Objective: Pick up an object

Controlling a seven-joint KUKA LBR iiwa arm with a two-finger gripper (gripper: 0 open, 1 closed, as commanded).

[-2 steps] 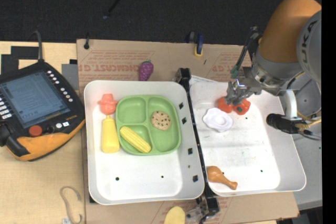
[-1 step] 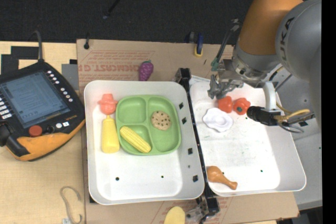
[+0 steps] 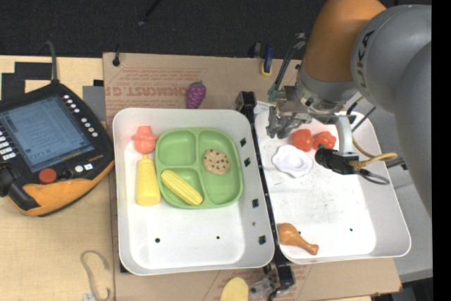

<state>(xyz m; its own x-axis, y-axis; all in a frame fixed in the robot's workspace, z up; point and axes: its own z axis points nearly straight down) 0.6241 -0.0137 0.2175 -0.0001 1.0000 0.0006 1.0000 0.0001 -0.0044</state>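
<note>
My gripper [image 3: 282,126] hangs over the far left corner of the right bin [image 3: 380,240], low above its floor. Just right of it lie two red toy pieces: a tomato-like one [image 3: 303,139] and a smaller one [image 3: 326,139]. A white fried-egg toy [image 3: 292,162] lies right in front of the gripper, apart from it. Nothing shows in the gripper's grasp. At the bin's near left corner rests a brown chicken drumstick [image 3: 297,237].
The left bin [image 3: 183,243] holds a green divided plate [image 3: 169,148] with a cookie [image 3: 216,161] and a corn cob [image 3: 182,187], plus a yellow bottle [image 3: 146,181] and a pink toy [image 3: 144,139]. A purple grape bunch [image 3: 196,94] lies behind the bins. A teach pendant [image 3: 49,144] sits at the left.
</note>
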